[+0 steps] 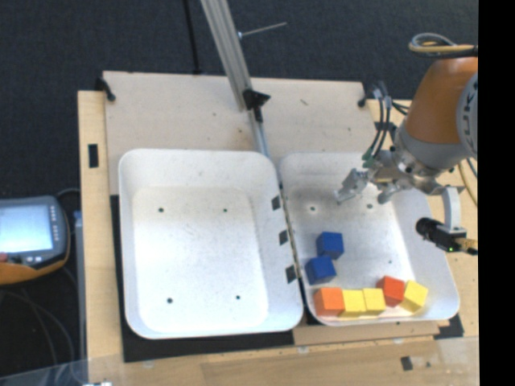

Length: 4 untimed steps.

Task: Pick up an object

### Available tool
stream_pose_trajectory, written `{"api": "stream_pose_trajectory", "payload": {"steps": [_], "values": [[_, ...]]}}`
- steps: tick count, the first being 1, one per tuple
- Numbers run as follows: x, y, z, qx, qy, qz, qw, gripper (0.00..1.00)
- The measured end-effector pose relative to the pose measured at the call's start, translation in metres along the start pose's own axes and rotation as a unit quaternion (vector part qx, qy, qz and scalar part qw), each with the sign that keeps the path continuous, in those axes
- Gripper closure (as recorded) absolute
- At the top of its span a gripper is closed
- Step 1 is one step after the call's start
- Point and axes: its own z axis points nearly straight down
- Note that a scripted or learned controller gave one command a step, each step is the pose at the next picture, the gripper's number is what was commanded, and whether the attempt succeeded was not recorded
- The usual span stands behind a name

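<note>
In the right bin lie two blue cubes near its left wall. Along its front edge sits a row of blocks: an orange one, two yellow ones, a red-orange one and a tilted yellow one. My gripper hangs over the back half of this bin, up and to the right of the blue cubes, with its fingers spread and nothing between them.
The left bin stands beside the right one. A slanted metal rail runs down to the gap between the bins. A small screen device sits off the bench's left edge.
</note>
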Motion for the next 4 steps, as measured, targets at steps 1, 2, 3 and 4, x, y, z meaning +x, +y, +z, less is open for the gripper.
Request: {"api": "stream_pose_trajectory", "payload": {"steps": [1, 2, 3, 4], "values": [[0.004, -0.048, 0.083, -0.008, -0.002, -0.002, 1.0, 0.0], [0.037, -0.058, 0.11, -0.002, -0.001, -0.003, 1.0, 0.0], [0.035, -0.057, 0.099, -0.005, 0.0, 0.002, 1.0, 1.0], [0.113, -0.068, 0.008, -0.003, 0.001, -0.005, 1.0, 1.0]]}}
